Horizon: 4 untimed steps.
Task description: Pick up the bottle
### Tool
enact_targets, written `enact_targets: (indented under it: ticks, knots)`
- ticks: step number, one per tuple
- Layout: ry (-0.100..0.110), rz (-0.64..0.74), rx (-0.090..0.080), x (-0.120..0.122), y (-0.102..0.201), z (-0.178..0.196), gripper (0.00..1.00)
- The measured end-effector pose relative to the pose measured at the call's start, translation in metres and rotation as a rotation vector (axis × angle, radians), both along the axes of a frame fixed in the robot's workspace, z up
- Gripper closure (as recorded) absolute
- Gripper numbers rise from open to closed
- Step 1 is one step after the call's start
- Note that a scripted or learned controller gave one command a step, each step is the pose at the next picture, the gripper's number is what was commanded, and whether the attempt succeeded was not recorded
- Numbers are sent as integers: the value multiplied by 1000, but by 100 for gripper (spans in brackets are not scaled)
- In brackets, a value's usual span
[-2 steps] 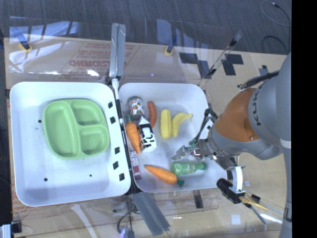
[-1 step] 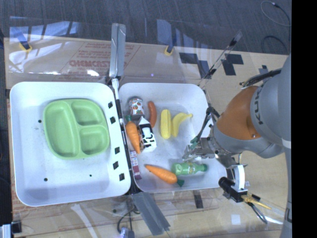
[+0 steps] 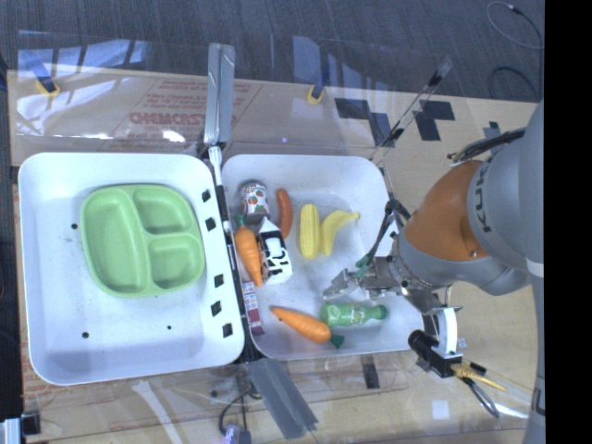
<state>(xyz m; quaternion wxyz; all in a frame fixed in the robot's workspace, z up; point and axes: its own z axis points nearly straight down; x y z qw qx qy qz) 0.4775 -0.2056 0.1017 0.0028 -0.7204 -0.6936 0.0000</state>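
Bottle [image 3: 354, 314] lies unlifted at lower right of frame; my pincer [image 3: 350, 283] hovers above it, spread and gripping nothing.

Beyond my reach lies dark ribbed carpet floor [image 3: 277, 7] along the far side. The pale wooden desk [image 3: 518, 405] under me wears glossy clear sheeting [image 3: 120, 109] catching overhead light.

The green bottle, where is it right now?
The green bottle lies on its side in the right bin, near its front edge, beside a carrot.
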Motion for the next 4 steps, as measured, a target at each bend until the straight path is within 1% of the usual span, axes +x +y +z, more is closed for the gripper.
enact_targets:
  ticks: [1,2,3,4]
  knots:
    - [-1,69,0,0,0,-10,0]
    - [-1,74,0,0,0,0,100]
    - [0,74,0,0,0,0,0]
    - [0,71,-1,-1,-3,-10,0]
